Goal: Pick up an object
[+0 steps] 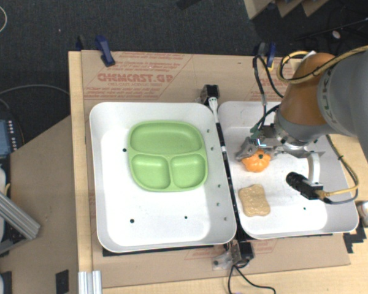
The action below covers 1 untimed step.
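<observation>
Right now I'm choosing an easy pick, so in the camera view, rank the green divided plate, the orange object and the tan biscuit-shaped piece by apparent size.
1. Green divided plate, by far the largest.
2. Tan biscuit-shaped piece.
3. Orange object, which looks slightly smaller, but the end effector overlaps its top, so this order is unsure.

In the right bin (337,222), the arm (331,90) blocks the far half; an orange fruit (256,162) and a tan cookie (254,200) crowd its left side. A green divided plate (167,155) (three compartments) occupies the left bin (110,182); bare floor rings it.
</observation>
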Tool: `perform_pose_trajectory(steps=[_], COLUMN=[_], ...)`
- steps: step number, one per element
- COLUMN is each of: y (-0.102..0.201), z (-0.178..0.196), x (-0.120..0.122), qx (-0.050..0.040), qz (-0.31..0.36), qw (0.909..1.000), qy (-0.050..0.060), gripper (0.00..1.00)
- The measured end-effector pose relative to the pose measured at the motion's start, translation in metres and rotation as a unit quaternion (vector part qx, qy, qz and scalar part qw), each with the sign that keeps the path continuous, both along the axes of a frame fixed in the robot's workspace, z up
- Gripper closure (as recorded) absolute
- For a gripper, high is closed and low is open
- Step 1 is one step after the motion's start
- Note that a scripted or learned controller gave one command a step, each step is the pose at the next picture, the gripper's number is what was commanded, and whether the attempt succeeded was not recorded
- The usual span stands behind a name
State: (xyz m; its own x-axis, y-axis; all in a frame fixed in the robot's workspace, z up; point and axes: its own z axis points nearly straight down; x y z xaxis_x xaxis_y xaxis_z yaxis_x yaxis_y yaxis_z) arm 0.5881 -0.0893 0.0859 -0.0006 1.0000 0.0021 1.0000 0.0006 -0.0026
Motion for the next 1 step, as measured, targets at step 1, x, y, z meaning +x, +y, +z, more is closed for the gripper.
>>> perform_pose_trajectory(steps=[1], y=[0.0942], z=[0.1051], x=[-0.0187], qx=[-0.0004], qz=[0.003], qw=[1.0], qy=[-0.005], gripper=[1.0])
